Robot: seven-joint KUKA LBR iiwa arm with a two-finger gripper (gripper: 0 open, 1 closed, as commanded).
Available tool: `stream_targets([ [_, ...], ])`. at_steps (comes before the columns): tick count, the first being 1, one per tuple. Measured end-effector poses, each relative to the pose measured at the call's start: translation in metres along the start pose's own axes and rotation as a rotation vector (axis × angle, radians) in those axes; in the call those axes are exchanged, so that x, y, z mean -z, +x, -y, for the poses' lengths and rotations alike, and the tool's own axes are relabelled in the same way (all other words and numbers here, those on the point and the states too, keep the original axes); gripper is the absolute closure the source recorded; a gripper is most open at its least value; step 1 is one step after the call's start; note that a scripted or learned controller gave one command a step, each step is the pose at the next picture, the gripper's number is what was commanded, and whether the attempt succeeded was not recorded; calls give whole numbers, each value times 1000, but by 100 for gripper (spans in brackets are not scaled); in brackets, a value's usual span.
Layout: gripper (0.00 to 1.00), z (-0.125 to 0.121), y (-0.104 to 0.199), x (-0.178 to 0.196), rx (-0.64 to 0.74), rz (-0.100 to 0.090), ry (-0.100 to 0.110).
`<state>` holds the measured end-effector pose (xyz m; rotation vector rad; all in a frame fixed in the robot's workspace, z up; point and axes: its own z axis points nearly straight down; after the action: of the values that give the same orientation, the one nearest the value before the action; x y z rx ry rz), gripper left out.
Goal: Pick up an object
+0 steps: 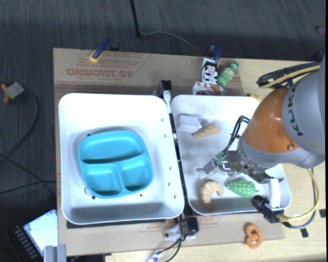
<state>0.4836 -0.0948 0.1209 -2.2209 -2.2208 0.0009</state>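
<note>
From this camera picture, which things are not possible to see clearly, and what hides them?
- Gripper: small and blurred under the arm's wrist; finger state unclear.
- Right bin: its right side is covered by the arm.
- Green toy: partly overlapped by the gripper body.
- Bottles behind the bins: labels too small to read.

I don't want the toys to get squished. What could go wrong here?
The tool sits low in the right bin, close above the croissant and the green bumpy toy. It might nudge one instead of gripping it. Those two lie side by side, so it could catch both, or push one against the bin's near wall.
</note>
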Motion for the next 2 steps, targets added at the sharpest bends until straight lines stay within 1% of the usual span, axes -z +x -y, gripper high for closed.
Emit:
stream_targets([
  [1, 0, -12, 0, 1, 0, 0, 1],
  [2, 0, 0, -8, 0, 0, 1, 1],
])
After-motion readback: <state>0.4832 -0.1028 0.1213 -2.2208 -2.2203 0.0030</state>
